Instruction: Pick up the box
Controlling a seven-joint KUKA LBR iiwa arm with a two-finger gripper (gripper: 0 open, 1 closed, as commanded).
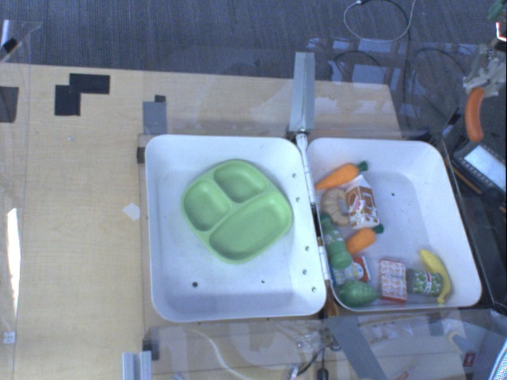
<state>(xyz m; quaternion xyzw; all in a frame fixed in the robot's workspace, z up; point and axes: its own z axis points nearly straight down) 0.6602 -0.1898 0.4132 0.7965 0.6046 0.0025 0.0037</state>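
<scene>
Table (79,212), light wood, carries two white bins side by side. Left bin (170,287) holds one green divided plate (238,210), three compartments, nothing on it. Right bin (424,180) has the clutter, packed along its left wall and near edge.

Arm (475,109): just an orange band and some grey at the upper right, well apart from the bin contents. Hand state: cannot tell, nothing of it is clear enough to judge, and nothing is seen held.

Items in right bin, big to small: snack pouch (362,204), white and red, tilted, lying over a pale ring-shaped thing; carrot (339,176) at the top; green bottle (339,252) along the divider; banana (437,271) at near right; small green can (424,282) just beside the banana; second carrot (363,238); dark green vegetable (356,293) in the near corner.

The box (392,279) is likely the small red and white carton near the front edge, lying flat, touching or just beside the can on its right, with a red-labelled item close on its left.

Risks, judged: tight neighbours, so fingers may land on the can or nudge the box sideways. It lies flat and low, so a shallow descent could slip off. Pouch could be mistaken for the box. Near wall may block the approach.
</scene>
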